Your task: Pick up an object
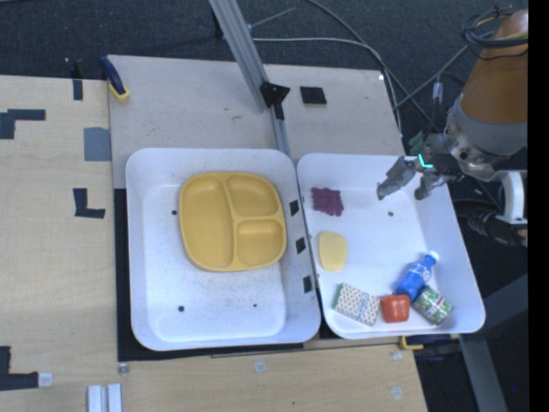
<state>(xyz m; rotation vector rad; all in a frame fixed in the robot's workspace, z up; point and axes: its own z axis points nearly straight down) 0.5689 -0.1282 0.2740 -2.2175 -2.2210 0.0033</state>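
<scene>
While reaching in from the right edge of the view, hanging over the far right part of the right bin [459, 264], with the wrist bending down and leaning toward the bin's middle. Showing the orange band [499, 75] up behind the claw, with the grey wrist section [485, 136] sitting just under it and dark cables [489, 24] looping above. Pointing the claw [406, 187] down and view-left over bare white bin floor. Spreading the fingers [388, 187] wide and gripping nothing, with only bin floor showing in the gap. Cannot tell whether the tips are touching the floor or hovering.

Task objects, all lying in the same bin as the claw:
- Lying view-left of the claw, roughly level with it and apart: purple lump [327, 200].
- Lying view-left and nearer the camera than the claw: pale yellow piece [332, 250].
- Lying almost straight toward the camera from the claw, well apart: blue bottle [418, 276], tilting, cap end pointing back toward the claw.
- Crowding the near corner, farthest from the claw: patterned packet [355, 304], red object [395, 308] just beside it, green can [432, 306] just beside the bottle's base.

Sitting far view-left of the claw, in the left bin [137, 230]: yellow divided plate [232, 221]. Slanting across the bench beyond and view-left of the claw: grey metal bar [240, 41].
</scene>
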